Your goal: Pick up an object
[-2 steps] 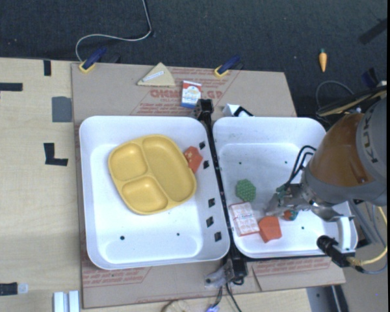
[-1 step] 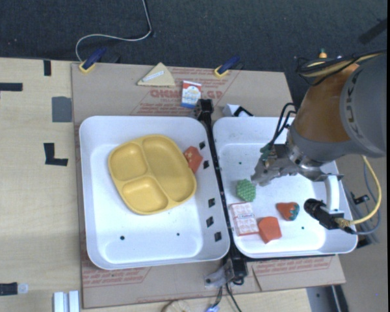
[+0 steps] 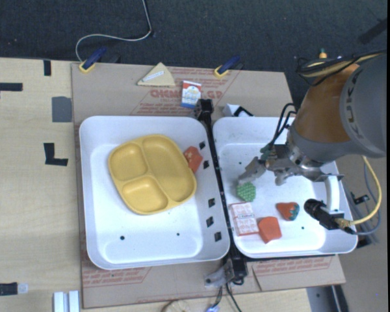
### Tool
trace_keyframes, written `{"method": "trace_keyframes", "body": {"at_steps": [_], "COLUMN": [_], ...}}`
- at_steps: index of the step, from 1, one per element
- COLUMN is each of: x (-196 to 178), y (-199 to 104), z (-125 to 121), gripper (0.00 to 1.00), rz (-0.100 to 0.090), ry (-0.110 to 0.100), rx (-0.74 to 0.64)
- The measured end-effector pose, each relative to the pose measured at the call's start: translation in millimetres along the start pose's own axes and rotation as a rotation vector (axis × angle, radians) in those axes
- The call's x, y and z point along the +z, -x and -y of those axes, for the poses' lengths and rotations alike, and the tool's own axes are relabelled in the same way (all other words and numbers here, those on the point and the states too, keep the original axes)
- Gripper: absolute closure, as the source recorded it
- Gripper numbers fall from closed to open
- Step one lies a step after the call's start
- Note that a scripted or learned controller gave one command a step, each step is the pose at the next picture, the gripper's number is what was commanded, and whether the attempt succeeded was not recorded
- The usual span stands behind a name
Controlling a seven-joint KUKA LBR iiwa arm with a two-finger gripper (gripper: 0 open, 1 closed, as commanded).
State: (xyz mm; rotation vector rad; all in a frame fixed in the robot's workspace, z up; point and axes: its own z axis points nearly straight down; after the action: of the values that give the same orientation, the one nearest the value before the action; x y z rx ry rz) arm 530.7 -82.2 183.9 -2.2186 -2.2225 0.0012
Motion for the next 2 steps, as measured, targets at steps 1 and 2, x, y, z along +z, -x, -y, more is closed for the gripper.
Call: {"method": "trace_keyframes", "body": {"at_steps": [1,2], "x": [97.5,97.4], "y": [15.8,15.6], "z": [-32.2,-30.3], "gripper": [0.0,0.0], "rz": [0.001,0.002], "ry": [0.006,0.008], "rx": [0.001,0.0]}}
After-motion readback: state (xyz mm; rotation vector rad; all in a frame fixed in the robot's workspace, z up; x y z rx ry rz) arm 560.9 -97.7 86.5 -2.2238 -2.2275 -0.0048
